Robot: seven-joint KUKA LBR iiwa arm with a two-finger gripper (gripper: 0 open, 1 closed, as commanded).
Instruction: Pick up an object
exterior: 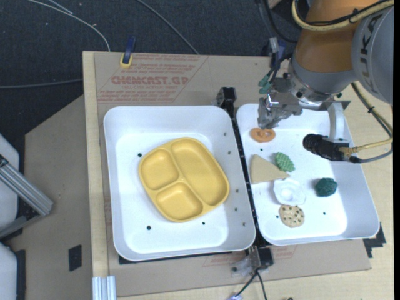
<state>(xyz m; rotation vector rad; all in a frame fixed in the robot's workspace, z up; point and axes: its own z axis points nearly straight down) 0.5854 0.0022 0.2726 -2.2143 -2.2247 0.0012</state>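
- Jaws of the gripper (270,119) hang right of centre in the upper part of the frame, just above the orange slice (263,134) — whether they are open or closed cannot be told from this angle.
- That slice lies flat at the upper left corner of the right bin (359,220), likely the thing to be picked; it looks like a thin, light, stiff toy disc, so a pinch across its rim would suit best, though it sits low and could slip.
- Below it in the same bin lie a pale wedge (265,169), a green ridged piece (284,162), a dark green lump (325,187), a white piece (288,192) and a cookie (291,215) — all small and probably light.
- Left bin (119,130) holds a yellow divided plate (183,179).
- Red print on the cardboard (156,77) under the bins, upper left, seems to read "CHEMCAST GP"; smaller lines are illegible.
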